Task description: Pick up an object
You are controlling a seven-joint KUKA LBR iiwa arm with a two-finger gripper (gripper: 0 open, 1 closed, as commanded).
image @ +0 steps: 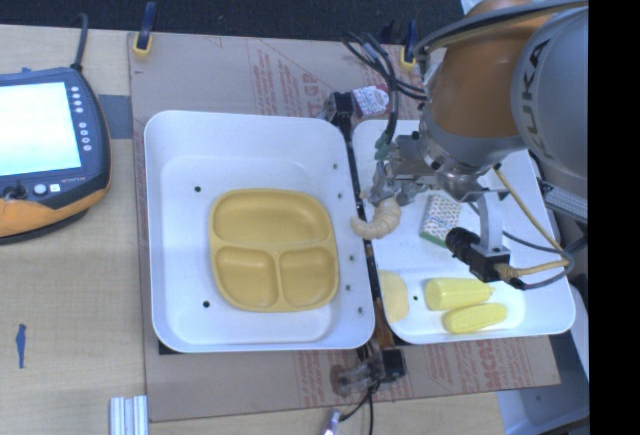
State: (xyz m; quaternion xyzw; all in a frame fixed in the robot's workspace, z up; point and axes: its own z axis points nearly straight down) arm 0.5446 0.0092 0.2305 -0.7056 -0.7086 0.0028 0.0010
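Observation:
My gripper [388,189] hangs under the orange and grey arm, over the left edge of the right bin [540,323]. Directly below it is a pale tan, curled pastry-like piece [377,220], which overlaps the rim between the two bins. It touches or nearly touches the gripper's tip, and whether it is gripped is unclear. Two yellow corn-like pieces [458,293] [475,318] lie at the front of the right bin. A pale yellow slice [394,296] sits to their left. A small patterned packet [440,216] lies beside the gripper.
The left bin [180,223] holds a yellow divided plate [273,249]. A tablet-like pendant [45,148] rests on the bench at far left. Cables [375,58] and a black connector [475,255] hang around the wrist. The arm's body covers the back of the right bin.

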